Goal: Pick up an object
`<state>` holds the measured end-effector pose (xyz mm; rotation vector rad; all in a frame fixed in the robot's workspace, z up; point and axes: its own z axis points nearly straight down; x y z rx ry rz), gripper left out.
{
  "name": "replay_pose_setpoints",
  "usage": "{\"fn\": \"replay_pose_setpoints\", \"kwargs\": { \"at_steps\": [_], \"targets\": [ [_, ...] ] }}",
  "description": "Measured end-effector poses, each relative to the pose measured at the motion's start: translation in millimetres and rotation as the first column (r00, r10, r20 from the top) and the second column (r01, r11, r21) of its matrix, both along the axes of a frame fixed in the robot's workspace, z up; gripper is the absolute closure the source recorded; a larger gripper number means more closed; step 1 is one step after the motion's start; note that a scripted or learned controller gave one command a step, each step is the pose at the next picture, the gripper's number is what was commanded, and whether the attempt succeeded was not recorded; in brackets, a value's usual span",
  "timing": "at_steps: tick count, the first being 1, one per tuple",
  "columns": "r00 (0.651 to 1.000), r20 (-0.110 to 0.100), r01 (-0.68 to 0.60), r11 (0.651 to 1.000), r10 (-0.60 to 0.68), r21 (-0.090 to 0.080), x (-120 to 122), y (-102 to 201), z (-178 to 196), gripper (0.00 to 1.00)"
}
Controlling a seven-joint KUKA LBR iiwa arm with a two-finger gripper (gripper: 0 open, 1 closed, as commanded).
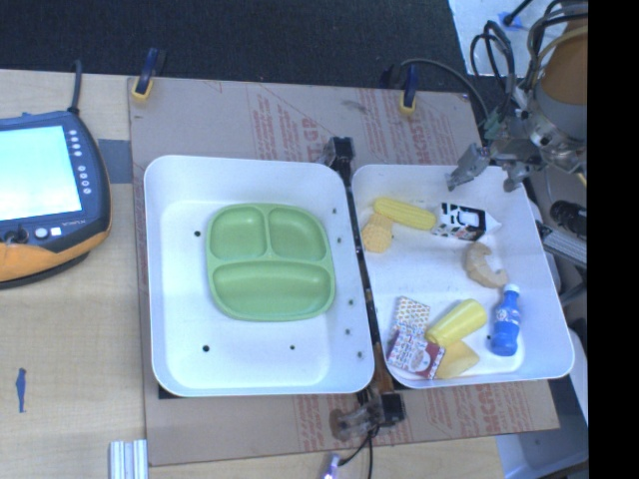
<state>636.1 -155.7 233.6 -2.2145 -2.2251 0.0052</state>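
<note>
Objs lie in right bin: corn cob, black-white carton, blue bottle, yellow block w/ end effector open, holding nothing, over bin's far right rim; green divided plate in left bin on desk.

Arm: grey metal body, rounded orange band above wrist. Black cables loop over the top of the wrist. Gripper: two short grey fingers on a pale metallic base; finer detail blurred.
</note>
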Motion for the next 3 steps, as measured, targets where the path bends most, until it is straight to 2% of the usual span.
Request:
{"fn": "replay_pose_setpoints", "kwargs": {
  "at_steps": [1, 2, 3],
  "targets": [
    [1.0, -0.001, 0.0, 1.0, 0.0, -0.002, -60, -39, -56, 0.0],
    [1.0, -0.002, -0.001, 1.0, 0.001, 0.0, -58, -40, -143, 0.0],
    [1.0, -0.001, -0.003, 1.0, 0.003, -0.002, -58, -41, -131, 1.0]
  ]
}}
